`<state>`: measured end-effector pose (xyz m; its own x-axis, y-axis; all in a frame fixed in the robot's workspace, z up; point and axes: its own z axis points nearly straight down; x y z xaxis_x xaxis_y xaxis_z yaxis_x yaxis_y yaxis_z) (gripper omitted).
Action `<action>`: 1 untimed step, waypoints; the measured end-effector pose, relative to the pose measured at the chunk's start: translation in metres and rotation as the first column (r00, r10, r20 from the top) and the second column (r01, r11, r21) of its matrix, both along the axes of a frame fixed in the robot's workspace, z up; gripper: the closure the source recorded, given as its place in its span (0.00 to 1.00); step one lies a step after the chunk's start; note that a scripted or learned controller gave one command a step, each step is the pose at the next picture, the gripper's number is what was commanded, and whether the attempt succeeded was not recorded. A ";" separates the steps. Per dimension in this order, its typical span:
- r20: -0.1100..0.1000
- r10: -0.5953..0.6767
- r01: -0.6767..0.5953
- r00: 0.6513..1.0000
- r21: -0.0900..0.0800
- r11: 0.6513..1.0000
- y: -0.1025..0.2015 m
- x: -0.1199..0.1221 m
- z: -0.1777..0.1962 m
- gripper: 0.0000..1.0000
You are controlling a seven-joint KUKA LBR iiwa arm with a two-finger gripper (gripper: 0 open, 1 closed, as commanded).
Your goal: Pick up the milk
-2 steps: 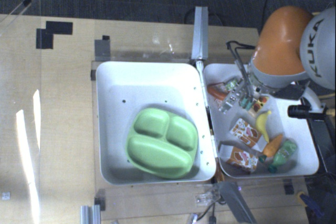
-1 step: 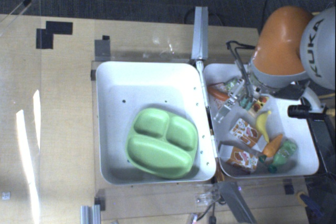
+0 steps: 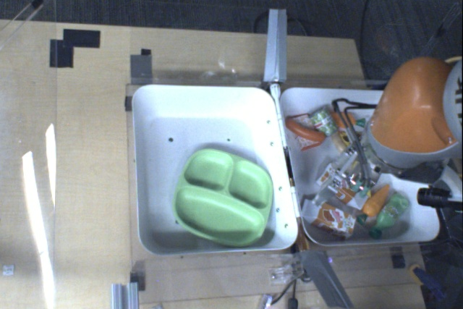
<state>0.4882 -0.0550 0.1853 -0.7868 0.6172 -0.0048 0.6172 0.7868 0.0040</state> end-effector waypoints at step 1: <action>0.044 0.002 -0.001 0.999 -0.006 1.000 -0.035 0.013 -0.073 0.00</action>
<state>0.5010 -0.0900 0.1127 -0.7866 0.6159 -0.0429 0.6154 0.7878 0.0265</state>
